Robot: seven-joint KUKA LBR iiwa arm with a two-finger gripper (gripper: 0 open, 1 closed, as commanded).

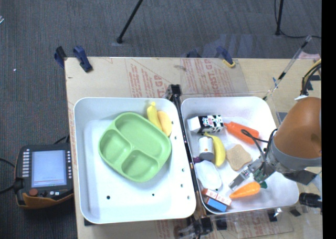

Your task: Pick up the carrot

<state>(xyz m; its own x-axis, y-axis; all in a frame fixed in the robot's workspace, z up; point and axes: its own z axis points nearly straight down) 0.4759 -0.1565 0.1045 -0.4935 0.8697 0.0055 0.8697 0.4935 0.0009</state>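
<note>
I see the carrot [245, 190] lying in the near right part of the right bin [273, 107], its long axis running left to right with the leafy end toward the arm. The gripper [244, 177] sits just above it on the far side, so the carrot lies immediately nearward of the pincer, close or touching. I cannot tell whether the pincer is spread or pressed together. My count: 2 carrots, the second carrot [242, 131] farther off in the same bin; 1 banana [218, 148]; 1 green plate [135, 146] in the left bin [84, 180]; 1 arm.
</note>
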